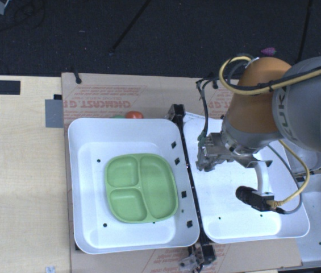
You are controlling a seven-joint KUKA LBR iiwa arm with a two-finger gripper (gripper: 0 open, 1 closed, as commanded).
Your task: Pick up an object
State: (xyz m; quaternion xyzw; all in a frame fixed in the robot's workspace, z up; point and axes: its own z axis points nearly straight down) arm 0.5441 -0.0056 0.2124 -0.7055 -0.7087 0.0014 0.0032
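A light green plate [141, 187] with three compartments lies flat in the middle of the left white bin [86, 152]. My gripper [205, 159] hangs low over the left part of the right white bin [234, 220], close to the divider between the bins. The wrist and orange band above it hide how the fingers stand. I see nothing between them from here.
A small red-orange object [133, 115] peeks out behind the far rim of the left bin. A black cable connector [255, 198] and yellow hose hang from the arm over the right bin. Black clips run along the divider [184, 175].
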